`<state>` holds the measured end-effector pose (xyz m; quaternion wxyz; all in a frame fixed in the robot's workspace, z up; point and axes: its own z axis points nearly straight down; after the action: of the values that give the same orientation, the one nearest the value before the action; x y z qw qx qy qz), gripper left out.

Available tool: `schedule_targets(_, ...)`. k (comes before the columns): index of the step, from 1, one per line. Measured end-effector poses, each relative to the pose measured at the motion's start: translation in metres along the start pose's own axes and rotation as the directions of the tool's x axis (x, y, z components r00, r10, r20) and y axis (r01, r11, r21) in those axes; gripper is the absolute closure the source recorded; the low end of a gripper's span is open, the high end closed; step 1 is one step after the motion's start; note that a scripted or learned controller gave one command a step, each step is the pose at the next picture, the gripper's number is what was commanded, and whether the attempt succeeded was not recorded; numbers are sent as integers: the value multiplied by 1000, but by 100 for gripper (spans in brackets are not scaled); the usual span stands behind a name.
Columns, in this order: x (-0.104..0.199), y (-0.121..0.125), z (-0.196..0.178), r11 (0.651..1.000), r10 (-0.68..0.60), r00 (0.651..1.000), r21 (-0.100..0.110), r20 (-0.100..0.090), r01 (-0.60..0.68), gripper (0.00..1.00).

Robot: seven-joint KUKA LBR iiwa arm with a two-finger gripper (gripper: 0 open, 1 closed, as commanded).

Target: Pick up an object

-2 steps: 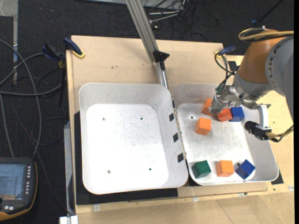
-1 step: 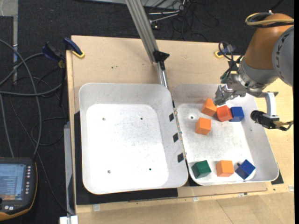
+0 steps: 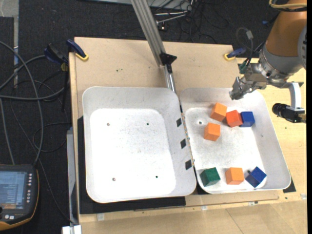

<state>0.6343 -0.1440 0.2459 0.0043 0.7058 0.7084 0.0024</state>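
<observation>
The right bin [image 3: 273, 150] holds several cubes. Near its far side lie an orange cube [image 3: 219, 111], a red-orange cube [image 3: 233, 118] and a blue cube [image 3: 247, 118] in a row, with another orange cube [image 3: 212, 131] just in front of them. Along the near edge sit a green cube [image 3: 210, 176], an orange cube [image 3: 234, 175] and a blue cube [image 3: 255, 176]. My gripper [image 3: 237, 92] hangs above the bin's far rim, up and right of the row of cubes, touching none of them. Nothing shows between its fingers.
The left bin [image 3: 129, 140] stands beside the right one, sharing a middle rim. A slanted metal bar [image 3: 151, 28] crosses the bench's far side. Yellow clamps [image 3: 80, 55] hold the board's far corners. Cables lie on the dark floor to the left.
</observation>
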Motion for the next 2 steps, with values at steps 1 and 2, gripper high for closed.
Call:
schedule_targets(1, 0, 2, -32, 1000, 0, 1000, 3, -1, 0, 100)
schedule_targets(2, 47, 8, -15, 1000, -3, 1000, 10, -3, 3, 100)
